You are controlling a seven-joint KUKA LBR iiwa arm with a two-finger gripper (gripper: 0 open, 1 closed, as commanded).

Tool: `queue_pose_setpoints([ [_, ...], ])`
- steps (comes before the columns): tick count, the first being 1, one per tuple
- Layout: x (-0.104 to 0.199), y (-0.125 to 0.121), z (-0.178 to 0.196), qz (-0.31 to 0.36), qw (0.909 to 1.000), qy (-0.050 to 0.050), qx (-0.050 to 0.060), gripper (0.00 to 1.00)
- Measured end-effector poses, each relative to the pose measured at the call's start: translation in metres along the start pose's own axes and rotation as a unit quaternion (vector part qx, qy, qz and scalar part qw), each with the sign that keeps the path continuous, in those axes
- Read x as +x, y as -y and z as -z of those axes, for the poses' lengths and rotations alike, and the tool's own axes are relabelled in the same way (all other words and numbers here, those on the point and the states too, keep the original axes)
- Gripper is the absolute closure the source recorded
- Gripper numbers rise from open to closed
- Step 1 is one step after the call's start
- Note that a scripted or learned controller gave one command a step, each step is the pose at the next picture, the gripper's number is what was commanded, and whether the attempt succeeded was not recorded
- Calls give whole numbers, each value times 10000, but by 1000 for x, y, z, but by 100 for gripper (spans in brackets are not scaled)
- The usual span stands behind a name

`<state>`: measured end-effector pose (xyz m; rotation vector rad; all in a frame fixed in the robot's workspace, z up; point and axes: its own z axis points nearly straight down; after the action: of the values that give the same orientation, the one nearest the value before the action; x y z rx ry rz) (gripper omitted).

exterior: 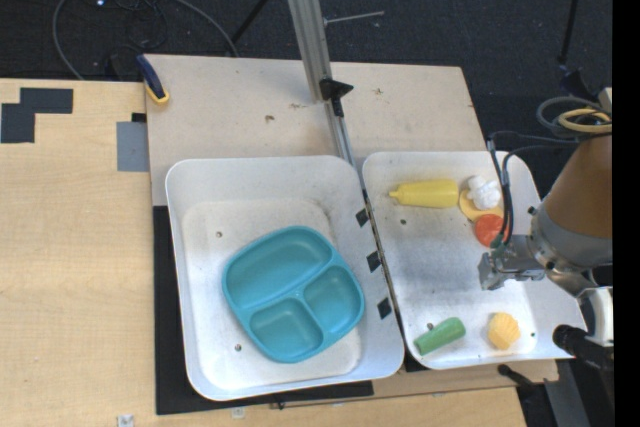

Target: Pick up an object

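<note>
The right bin point(440, 255) holds several small items. A yellow squeeze bottle point(425, 194) lies near its far edge. Beside the bottle sit a white piece point(483, 189) and an orange-red piece point(487, 228). A green cylinder point(440, 335) and a small yellow-orange lump point(503, 330) lie near the front edge. My gripper point(497, 269) hangs low over the right side of this bin, just in front of the orange-red piece and behind the yellow-orange lump. I see nothing held in it.
The left bin point(200, 215) holds a blue divided plate point(292, 292). A metal post point(310, 25) rises behind the bins. The arm's grey and orange body point(585, 205) covers the right bin's right rim. Black clips point(372, 260) mark the wall between the bins.
</note>
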<state>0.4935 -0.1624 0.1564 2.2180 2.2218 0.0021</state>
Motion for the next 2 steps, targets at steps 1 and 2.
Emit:
queue_pose_setpoints([
  [1,8,2,58,3,10000,-1,-2,100],
  [2,15,-6,111,4,10000,-1,2,100],
])
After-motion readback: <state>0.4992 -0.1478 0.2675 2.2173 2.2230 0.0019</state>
